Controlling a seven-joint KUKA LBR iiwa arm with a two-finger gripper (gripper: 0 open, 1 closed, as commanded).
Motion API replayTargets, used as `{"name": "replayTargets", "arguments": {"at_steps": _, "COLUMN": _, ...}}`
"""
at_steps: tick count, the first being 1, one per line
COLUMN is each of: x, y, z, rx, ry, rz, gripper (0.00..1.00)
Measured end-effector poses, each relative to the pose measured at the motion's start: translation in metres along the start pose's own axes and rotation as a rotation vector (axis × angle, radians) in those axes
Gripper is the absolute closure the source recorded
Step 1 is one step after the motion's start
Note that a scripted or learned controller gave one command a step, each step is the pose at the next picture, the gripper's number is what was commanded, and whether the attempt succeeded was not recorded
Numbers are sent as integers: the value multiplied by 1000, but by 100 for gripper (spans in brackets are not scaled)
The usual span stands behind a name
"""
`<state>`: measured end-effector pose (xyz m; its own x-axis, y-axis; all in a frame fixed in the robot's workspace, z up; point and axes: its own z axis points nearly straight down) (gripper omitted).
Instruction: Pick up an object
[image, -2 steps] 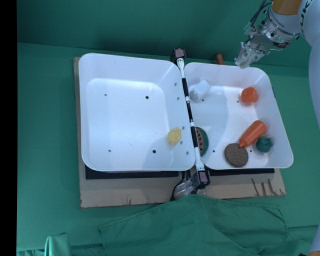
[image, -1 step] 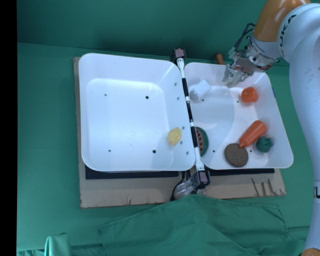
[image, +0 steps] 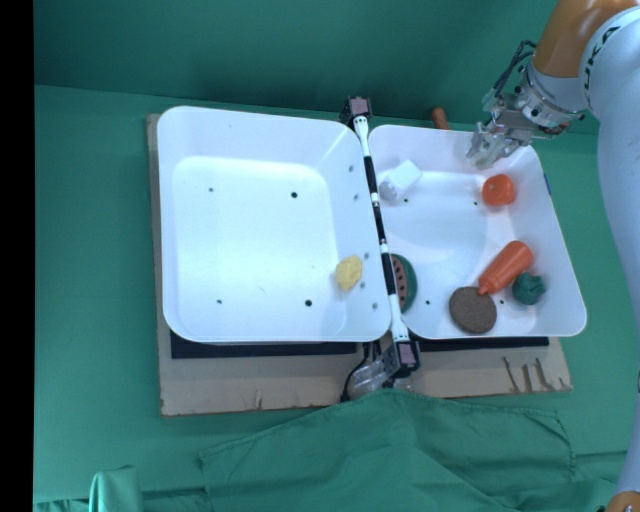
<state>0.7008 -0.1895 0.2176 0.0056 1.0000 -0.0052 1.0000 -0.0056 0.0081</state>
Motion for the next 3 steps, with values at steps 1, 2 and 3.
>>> {"name": "replayTargets", "arguments": {"at_steps": 1, "x": 1, "y": 2, "z": -14, "rx": -8, "ry": -2, "rz": 0, "gripper": 100}}
{"name": "replayTargets", "arguments": {"at_steps": 2, "x": 2, "y": -15, "z": -50, "rx": -2, "ry": 2, "rz": -2, "gripper": 100}}
{"name": "replayTargets", "arguments": {"at_steps": 3, "x": 53, "y": -11, "z": 34, "rx": 4, "ry": 2, "rz": -7, "gripper": 100}}
